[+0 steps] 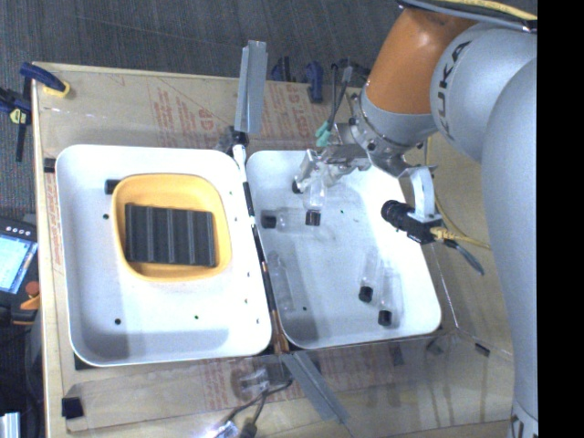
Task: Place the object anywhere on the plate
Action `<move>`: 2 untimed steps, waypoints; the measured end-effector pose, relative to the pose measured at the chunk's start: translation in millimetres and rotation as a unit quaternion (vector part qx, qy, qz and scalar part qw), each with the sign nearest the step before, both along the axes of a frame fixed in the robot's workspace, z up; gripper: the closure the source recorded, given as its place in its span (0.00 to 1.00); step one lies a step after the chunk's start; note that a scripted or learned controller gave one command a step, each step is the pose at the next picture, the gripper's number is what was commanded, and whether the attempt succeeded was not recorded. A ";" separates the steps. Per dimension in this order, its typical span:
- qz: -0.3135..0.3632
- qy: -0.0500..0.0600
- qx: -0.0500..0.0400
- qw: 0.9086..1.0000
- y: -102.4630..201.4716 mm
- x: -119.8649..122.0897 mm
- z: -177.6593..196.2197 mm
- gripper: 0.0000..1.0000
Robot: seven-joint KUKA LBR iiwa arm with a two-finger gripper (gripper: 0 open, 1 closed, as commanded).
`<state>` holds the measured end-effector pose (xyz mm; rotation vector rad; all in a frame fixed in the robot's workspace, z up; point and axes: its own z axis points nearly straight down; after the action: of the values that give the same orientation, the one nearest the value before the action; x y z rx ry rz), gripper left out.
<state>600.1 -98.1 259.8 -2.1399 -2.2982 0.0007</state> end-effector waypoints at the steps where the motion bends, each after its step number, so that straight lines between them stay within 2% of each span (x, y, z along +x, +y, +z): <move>1: 0.063 0.002 0.000 0.998 64.1 16.0 -69.8 1.00; 2: 0.153 0.002 0.000 0.988 107.2 -0.1 -69.2 1.00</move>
<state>599.9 9.1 190.6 -1.7604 -2.5958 0.0060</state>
